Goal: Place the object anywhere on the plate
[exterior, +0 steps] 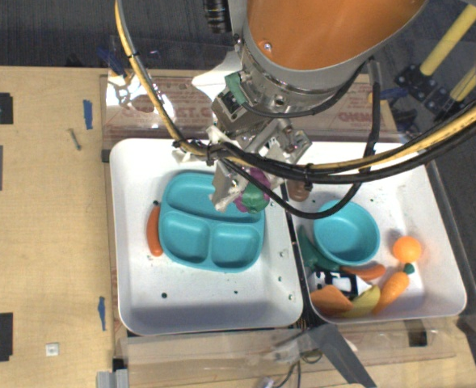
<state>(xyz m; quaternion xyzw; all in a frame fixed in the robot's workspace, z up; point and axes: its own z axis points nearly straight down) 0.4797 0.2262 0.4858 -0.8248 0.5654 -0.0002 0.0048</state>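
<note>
The metal two-finger claw (242,191) hangs over the upper right corner of the teal plastic plate with three compartments (212,225), and a small purple and green toy vegetable (252,197) sits between its fingers, so it looks closed on that piece. The grip seems to be on one edge of the toy; if so, it could twist free and roll over the plate's rim onto the left white bin (132,241), since it hangs near that corner, not over a compartment's middle. The toy is rounded, purple above and green below, partly hidden by the fingers. Left of the plate, touching its edge, lies a slim orange-red toy sausage (153,231). Right of it, a teal bowl (347,234) sits in the other bin.
</note>
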